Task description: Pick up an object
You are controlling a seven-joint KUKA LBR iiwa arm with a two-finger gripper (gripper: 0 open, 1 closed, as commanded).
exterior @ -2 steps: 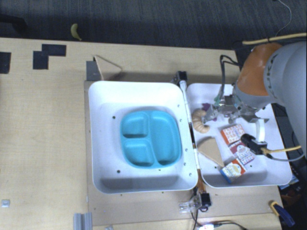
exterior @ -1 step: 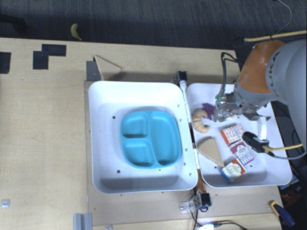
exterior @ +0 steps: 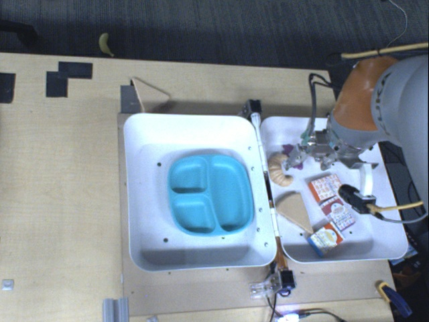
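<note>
We see two bins side by side on the pale surface [exterior: 67, 180], their inner rims touching down the middle. The left bin [exterior: 144, 250] holds one blue divided plate [exterior: 211, 193] lying flat at its centre, with bare white floor around it on every side. The right bin [exterior: 387, 241] is the crowded one. A tan pastry [exterior: 279, 169] lies close to its left wall. A beige wedge [exterior: 293, 210] lies just below the pastry, also near that wall. Right of the wedge lie two red and white packets [exterior: 325, 187], one below the other. A small box [exterior: 326, 237] sits near the bin's front wall. A white piece [exterior: 366, 178] lies toward the right side, and open floor remains along the front right corner.

The arm [exterior: 402, 106] reaches in from the right, its orange band [exterior: 355, 99] above the bin's far right corner and the wrist angled down and to the left. The end effector [exterior: 299, 153] hangs over the upper left part of the right bin, just right of the pastry and above the packets. A small purple item [exterior: 288, 150] is right beside it. We cannot tell whether the end effector is open or closed, nor whether it touches the purple item.
</note>
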